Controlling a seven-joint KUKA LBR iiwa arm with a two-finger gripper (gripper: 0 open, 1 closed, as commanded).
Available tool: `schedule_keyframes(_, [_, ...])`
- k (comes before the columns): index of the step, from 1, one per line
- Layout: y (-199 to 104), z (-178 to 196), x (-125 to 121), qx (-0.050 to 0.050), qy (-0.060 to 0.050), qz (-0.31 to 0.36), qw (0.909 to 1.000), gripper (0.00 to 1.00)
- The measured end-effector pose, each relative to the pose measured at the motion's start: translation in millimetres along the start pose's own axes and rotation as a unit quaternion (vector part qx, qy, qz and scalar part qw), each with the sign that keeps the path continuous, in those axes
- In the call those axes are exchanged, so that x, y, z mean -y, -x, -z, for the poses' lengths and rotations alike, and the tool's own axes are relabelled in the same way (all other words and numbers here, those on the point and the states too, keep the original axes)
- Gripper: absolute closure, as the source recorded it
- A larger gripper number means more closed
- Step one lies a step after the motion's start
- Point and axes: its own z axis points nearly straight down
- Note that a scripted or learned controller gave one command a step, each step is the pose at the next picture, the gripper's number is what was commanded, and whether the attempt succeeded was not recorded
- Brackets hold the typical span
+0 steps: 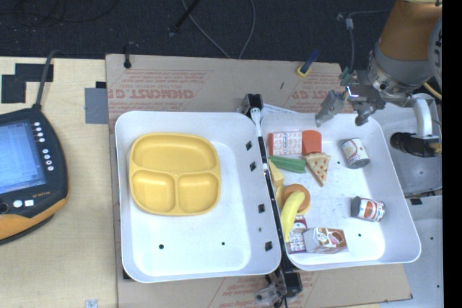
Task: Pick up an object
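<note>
My gripper hangs over the far rim of the right bin, its two fingers spread open with nothing between them. Below it in that bin lie a red-and-white carton, a red block, a green piece, a pizza slice toy, a banana, an orange ring, a brown-and-white carton and two small cans.
The left bin holds a yellow divided plate. A teach pendant lies at the far left of the bench. Cables run across the dark floor behind.
</note>
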Motion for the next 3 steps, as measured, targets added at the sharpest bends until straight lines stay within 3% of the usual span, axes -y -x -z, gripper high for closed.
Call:
schedule_keyframes(1, [-10, -154, -5, 0.0, 0.001, 0.0, 1.0, 0.0])
schedule_keyframes(2, [-19, -167, 48, 0.0, 0.002, -0.003, 1.0, 0.0])
schedule_keyframes(3, [-24, -167, 81, 0.0, 0.003, -0.001, 1.0, 0.0])
